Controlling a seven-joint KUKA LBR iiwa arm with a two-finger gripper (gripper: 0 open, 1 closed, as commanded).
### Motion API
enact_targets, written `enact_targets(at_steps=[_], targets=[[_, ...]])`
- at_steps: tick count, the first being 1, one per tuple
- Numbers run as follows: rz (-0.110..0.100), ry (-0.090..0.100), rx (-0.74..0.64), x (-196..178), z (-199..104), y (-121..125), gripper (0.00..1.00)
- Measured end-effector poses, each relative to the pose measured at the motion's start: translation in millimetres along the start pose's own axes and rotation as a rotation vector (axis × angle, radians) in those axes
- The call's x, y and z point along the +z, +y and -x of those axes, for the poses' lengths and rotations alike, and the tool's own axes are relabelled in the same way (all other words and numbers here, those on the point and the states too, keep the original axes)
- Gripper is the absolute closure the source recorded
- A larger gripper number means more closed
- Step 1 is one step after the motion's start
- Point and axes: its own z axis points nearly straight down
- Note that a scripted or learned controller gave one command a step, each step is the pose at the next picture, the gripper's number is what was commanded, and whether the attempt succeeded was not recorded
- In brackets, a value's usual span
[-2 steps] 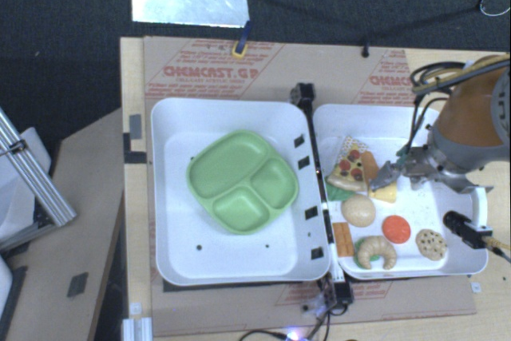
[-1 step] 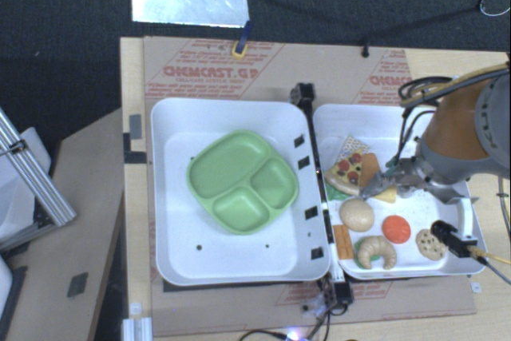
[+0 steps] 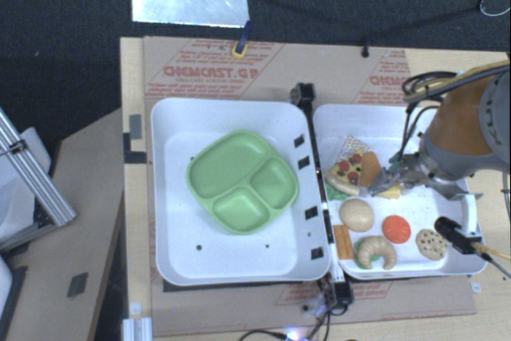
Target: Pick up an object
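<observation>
Your likeliest target is the pizza slice (image 3: pixel 351 170), a toy wedge with a tan crust, yellow cheese and red rounds of topping. It lies flat in the upper left part of the right bin (image 3: pixel 363 117), near the divider between the two bins. The gripper (image 3: pixel 389 178) sits low just beside the slice's right edge, over a small yellow cheese-like piece (image 3: pixel 390 191). Whether the claw is released or clenched cannot be told from this view, and nothing is plainly seen in its grasp.

To do this step well, you would want the claw centred over one item alone, since slice and yellow piece lie touching or nearly so and a pinch between them may catch neither. A flat wedge offers little height, so a grip across its narrow width looks safer than one along its length. Lift straight up and check that something comes with it.

Below the slice, in the same bin, lie a pale round bun (image 3: pixel 357 213), a red tomato (image 3: pixel 396 228), a curved croissant (image 3: pixel 376 251), a speckled cookie (image 3: pixel 430 243) and a thin orange bar (image 3: pixel 342 241) by the left wall. The left bin (image 3: pixel 172 172) holds a green divided plate (image 3: pixel 242 182). The grey arm (image 3: pixel 467 136) reaches in from the right.
</observation>
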Motion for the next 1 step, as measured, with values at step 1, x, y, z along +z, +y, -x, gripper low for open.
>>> enact_targets(at_steps=[1], targets=[[0.004,-0.001,-0.004,-58.4,0.2,11.7,1.0]])
